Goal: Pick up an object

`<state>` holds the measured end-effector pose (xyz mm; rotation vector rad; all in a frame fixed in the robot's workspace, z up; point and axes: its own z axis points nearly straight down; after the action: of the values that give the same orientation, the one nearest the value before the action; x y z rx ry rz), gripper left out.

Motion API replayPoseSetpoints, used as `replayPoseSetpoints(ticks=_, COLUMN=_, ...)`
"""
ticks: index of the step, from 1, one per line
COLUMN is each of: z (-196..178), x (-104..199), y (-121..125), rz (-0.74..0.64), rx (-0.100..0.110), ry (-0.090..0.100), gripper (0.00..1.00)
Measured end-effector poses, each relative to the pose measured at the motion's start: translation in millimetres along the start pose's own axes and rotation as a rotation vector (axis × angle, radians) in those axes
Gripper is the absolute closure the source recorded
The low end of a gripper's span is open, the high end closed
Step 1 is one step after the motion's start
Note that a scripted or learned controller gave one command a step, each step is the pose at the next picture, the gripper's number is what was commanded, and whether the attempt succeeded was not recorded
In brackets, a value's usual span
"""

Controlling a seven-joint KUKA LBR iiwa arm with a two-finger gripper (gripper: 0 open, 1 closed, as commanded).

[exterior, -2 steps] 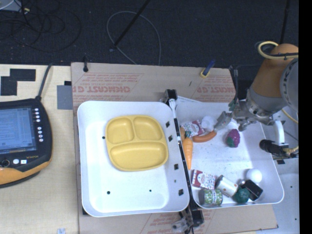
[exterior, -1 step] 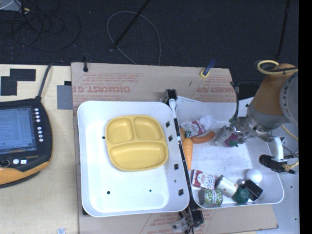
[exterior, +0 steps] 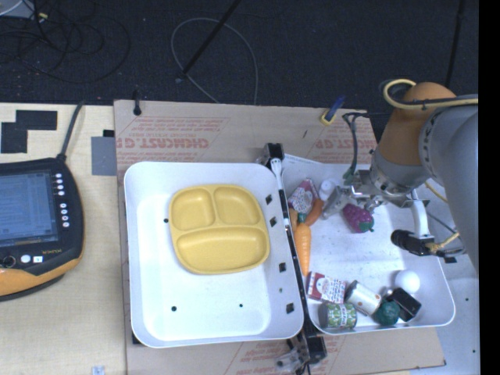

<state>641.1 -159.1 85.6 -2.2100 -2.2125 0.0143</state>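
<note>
My gripper [exterior: 356,201] hangs low over the back of the right bin [exterior: 437,319], reaching in from the right under the orange band of the arm. A purple grape-like bunch [exterior: 360,218] sits directly below it, touching or nearly touching the gripper's tip. Whether the bunch is gripped cannot be told from this angle. An orange carrot [exterior: 302,245] lies along the bin's left wall. A pink-and-red toy [exterior: 301,201] rests behind the carrot.
The front of the right bin holds a red packet [exterior: 326,287], a white can [exterior: 362,296], a green can [exterior: 340,316], a dark green ball [exterior: 387,312], a black piece [exterior: 408,304] and a white egg [exterior: 407,281]. The left bin [exterior: 148,287] bears a yellow divided plate [exterior: 219,229]. A teach pendant [exterior: 31,217] lies at far left.
</note>
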Motion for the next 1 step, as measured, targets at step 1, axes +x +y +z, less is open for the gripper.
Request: replayPoseSetpoints(ticks=1, z=-66.3, x=-27.1, y=-8.0, rz=0.001, rx=-0.016, ry=-0.004, gripper=0.0)
